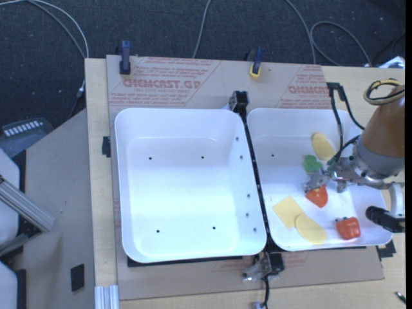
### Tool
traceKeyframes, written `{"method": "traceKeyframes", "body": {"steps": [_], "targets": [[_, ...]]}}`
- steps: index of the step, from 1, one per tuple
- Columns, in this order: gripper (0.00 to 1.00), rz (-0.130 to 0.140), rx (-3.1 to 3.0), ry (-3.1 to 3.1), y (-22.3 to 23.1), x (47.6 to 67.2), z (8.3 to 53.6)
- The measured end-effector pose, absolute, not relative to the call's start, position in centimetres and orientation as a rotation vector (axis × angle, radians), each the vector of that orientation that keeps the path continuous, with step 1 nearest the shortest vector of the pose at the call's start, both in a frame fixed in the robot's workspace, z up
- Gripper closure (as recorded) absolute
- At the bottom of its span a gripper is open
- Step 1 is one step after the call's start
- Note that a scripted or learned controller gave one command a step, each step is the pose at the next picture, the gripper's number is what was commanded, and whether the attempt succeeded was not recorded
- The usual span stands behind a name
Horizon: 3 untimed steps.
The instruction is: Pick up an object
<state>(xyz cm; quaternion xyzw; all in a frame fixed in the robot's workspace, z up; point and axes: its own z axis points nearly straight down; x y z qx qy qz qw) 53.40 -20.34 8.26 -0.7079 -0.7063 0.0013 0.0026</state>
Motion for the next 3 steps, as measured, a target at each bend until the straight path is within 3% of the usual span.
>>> {"method": "traceKeyframes", "body": {"steps": [1,2,3], "targets": [[0.0,0.0,-2.221,-2.221,-18.8,51.2,8.5],[0.0,0.001,-2.301,-2.14,-22.1,50.2,8.5],[0.0,-0.003,-2.217,-2.228,-19.2,58.4,8.5]]}}
